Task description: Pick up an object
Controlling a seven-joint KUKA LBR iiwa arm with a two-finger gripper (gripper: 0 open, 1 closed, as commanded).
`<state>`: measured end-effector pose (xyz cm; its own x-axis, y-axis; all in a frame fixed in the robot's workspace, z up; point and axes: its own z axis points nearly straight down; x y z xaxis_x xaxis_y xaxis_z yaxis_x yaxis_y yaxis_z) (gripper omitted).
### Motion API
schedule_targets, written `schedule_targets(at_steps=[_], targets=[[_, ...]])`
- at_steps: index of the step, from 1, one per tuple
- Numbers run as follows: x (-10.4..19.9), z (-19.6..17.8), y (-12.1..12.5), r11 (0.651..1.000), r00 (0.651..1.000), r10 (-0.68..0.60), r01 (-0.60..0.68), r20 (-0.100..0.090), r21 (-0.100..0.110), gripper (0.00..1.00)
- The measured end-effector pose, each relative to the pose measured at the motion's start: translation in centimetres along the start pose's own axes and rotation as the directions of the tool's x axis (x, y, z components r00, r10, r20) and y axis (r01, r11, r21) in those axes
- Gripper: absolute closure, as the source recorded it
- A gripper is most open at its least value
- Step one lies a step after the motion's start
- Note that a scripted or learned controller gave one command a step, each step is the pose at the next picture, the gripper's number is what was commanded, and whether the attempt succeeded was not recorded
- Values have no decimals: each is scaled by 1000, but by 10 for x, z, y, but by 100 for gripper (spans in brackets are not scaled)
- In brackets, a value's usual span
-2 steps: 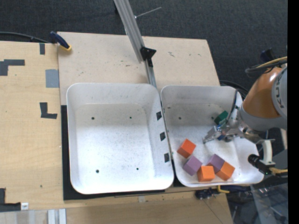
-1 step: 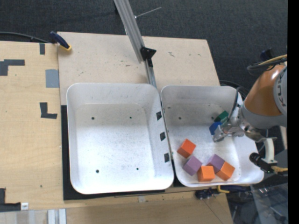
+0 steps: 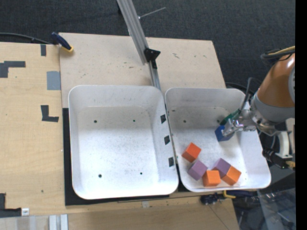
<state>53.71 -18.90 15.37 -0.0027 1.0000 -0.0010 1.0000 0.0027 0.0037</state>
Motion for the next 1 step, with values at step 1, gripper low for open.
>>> schedule_targets(at_steps=[1], targets=[[3,-45,8,1000,1000,0,0,0,0,100]])
